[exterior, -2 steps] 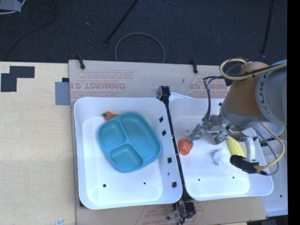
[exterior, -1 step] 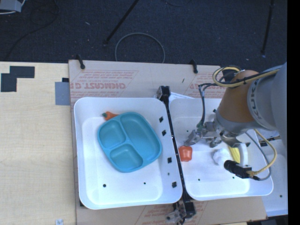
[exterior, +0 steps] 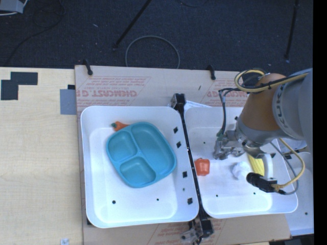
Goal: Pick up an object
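Camera view: looking down at a slant on two white bins side by side, with the grey and orange arm reaching in from the right over the right bin.
Gripper: the gripper hangs low over the middle of the right bin, toward its far half.
Gripper state: whether it is open or closed cannot be told from here, and nothing can be seen in its grasp.
Orange-red object: the small orange-red object lies on the right bin's floor close to its left wall, to the left of the gripper and nearer the camera, apart from it.
White lump: the small white lump lies just to the right of the gripper and nearer the camera, close to it but not clearly touching.
Yellow object: the long yellow object lies just right of the white lump, partly under the wrist.
Left bin: the left bin holds a teal divided plate, with a bit of something orange showing at the plate's far left edge.
Writing: the cardboard sheet under the bins bears red print above the left bin, upside down in this view and too blurred to read surely.
Other print: fainter red print shows on the cardboard behind the right bin, not legible.
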`<state>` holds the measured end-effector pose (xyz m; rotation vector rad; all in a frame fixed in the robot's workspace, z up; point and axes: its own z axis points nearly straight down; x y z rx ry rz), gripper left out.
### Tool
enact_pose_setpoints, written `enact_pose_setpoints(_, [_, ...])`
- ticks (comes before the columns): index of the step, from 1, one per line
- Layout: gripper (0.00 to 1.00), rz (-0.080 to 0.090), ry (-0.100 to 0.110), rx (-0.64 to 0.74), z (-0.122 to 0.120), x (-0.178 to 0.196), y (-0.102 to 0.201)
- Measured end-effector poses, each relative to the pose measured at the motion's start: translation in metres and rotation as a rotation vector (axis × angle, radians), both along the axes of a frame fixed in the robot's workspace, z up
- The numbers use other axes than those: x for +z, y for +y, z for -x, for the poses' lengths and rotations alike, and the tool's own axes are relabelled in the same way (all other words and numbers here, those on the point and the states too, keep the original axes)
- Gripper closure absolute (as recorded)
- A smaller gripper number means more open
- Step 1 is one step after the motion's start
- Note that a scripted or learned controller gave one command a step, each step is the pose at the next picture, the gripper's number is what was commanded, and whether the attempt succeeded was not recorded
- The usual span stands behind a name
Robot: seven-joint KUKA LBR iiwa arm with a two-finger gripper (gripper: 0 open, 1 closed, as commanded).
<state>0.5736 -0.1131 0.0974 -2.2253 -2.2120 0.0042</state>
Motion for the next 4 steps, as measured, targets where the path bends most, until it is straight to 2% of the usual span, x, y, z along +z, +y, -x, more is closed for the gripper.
enact_pose_setpoints(2, [1.0,0.001,-0.007,0.007,0.003,0.093,0.008])
enact_pose_setpoints(3, [1.0,0.001,-0.004,0.006,0.003,0.105,0.007])
enact_pose_setpoints(4, [1.0,0.0,-0.004,0.009,-0.002,0.118,0.057])
